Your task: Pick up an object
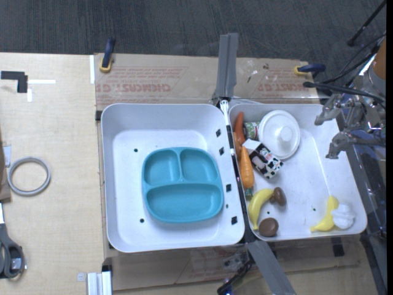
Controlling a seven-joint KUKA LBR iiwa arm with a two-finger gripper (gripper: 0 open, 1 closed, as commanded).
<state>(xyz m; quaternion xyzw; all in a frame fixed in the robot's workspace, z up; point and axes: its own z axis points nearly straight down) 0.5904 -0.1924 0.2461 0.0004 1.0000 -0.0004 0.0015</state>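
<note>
Two shallow white bins are seen side by side on the table (49, 103). In the left bin (116, 134) a blue divided plate (182, 184) lies flat near the middle, with three compartments, nothing being held in them.

The objects are gathered in the right bin (307, 189). Along its left wall an orange carrot (245, 165) is laid lengthwise, and a darker orange-red piece (239, 123) is partly hidden above it against the divider. A small green can-like item (250, 129) is largely covered by a round white lidded dish (279, 134), so its shape cannot be made out fully. A black-and-white patterned block (265, 160) lies just below the dish, touching the carrot's side. Lower down, a yellow banana (260, 203) is curved beside two brown rounded pieces (268, 226), whose kind is hard to tell. In the lower right corner a yellow item (326, 217) is found touching a white crumpled lump (344, 215); the border between them is blurred.

The tool (341, 128) is seen at the right edge, over the upper right rim of the right bin, among dark cables and metal parts. Whether it is apart or together cannot be told, the outline being cluttered and partly cut off. Nothing is seen held in it.

On the table to the left, a grey ring (27, 176) lies flat, and scissors (9, 257) are cut off by the lower left edge.
</note>
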